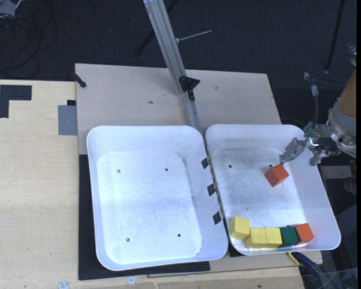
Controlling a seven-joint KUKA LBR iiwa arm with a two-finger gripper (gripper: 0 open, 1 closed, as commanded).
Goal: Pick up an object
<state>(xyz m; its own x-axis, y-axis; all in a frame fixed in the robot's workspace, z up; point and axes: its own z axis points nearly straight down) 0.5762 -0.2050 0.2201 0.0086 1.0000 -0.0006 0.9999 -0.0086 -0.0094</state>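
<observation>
While the shallow white plastic bin on the left (pixel 147 197) shows a bare floor, its twin on the right (pixel 253 143) carries a small orange-red cube (pixel 277 175) out on its floor and, along its near edge, a row of blocks (pixel 271 233): yellow ones, a green one and an orange one. Just up and to the right of the cube hangs the grey metal pincer (pixel 301 150), apart from the cube and gripping nothing; whether it is spread or closed cannot be told.
</observation>
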